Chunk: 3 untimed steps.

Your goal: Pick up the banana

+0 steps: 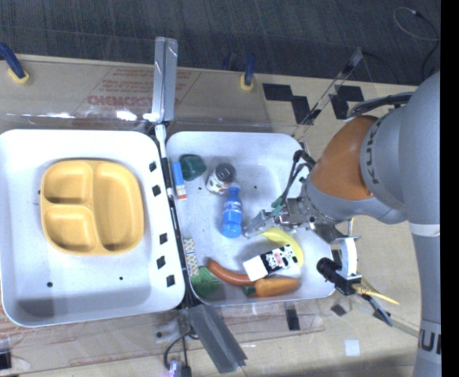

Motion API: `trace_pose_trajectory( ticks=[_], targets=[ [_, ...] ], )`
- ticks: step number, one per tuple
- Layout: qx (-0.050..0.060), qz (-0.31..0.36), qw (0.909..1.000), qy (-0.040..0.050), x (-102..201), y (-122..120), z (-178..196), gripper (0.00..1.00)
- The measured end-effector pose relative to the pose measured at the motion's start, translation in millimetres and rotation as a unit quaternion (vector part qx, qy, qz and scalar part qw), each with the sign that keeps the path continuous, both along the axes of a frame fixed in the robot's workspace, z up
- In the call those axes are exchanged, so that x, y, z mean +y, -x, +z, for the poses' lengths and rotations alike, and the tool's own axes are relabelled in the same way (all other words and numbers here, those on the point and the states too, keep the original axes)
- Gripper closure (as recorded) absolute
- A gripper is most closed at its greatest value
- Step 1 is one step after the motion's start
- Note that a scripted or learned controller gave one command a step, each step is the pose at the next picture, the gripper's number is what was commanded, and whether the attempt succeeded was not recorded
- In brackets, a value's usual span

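The gripper (pixel 280 220) hangs low over the right bin (pixel 214 144), directly above the banana (pixel 277 236), and whether it is spread or pressed together cannot be told from this angle. The banana lies in the right part of that bin, its yellow curve peeking out just beneath the gripper and touching the black-and-white carton (pixel 274 261) on its near side. Near of the carton lies a carrot (pixel 275 287), and to the left of it a red sausage (pixel 226 272) beside a green item (pixel 204 283). A blue bottle (pixel 231 213) stands left of the gripper, with a small round tin (pixel 222 177) and a dark green piece (pixel 192 165) farther off. The left bin (pixel 25 289) holds a yellow divided tray (pixel 93 206).
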State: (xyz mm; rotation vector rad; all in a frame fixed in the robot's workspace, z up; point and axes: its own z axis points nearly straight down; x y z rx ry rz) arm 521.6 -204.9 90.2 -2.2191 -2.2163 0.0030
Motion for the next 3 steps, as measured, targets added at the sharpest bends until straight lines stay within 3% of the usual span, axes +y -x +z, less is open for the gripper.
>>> trace_pose_trajectory(
  ticks=[1,2,3],
  targets=[
    [0.000,0.010,1.0000,0.0000,1.1,18.0,-0.3,0.00],
    [0.001,0.013,0.9999,-0.0003,1.1,18.0,8.2,1.00],
    [0.000,-0.032,0.9995,0.0006,50.2,-17.2,95.1,1.00]
  ],
)
